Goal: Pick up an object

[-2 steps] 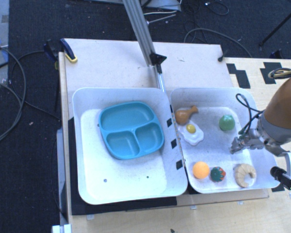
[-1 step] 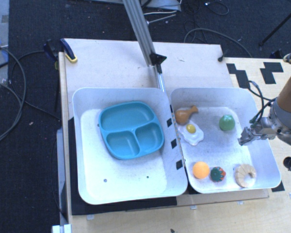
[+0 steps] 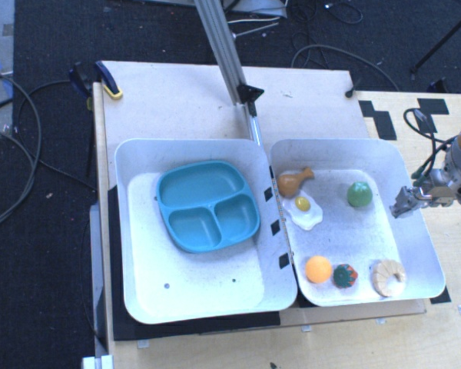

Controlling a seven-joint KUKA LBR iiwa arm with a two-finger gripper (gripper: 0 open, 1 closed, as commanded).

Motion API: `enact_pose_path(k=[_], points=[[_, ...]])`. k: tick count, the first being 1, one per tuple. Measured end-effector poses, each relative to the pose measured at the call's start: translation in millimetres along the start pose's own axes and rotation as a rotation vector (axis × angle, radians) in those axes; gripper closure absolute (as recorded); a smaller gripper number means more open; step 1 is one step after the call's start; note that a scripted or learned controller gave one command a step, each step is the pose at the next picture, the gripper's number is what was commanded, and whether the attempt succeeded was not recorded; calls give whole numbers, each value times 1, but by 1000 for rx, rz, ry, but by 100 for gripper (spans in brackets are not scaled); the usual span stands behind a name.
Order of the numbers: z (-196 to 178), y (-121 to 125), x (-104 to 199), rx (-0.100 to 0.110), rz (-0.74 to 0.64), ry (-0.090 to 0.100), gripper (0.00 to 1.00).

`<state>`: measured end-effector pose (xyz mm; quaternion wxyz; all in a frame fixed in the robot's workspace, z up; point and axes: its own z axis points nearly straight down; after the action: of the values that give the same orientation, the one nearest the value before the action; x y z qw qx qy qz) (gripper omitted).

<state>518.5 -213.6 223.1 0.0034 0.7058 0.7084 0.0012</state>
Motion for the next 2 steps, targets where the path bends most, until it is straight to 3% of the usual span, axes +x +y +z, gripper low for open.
enact_pose_path(k=[2], points=[[8,38,105,7,-5,5,100]])
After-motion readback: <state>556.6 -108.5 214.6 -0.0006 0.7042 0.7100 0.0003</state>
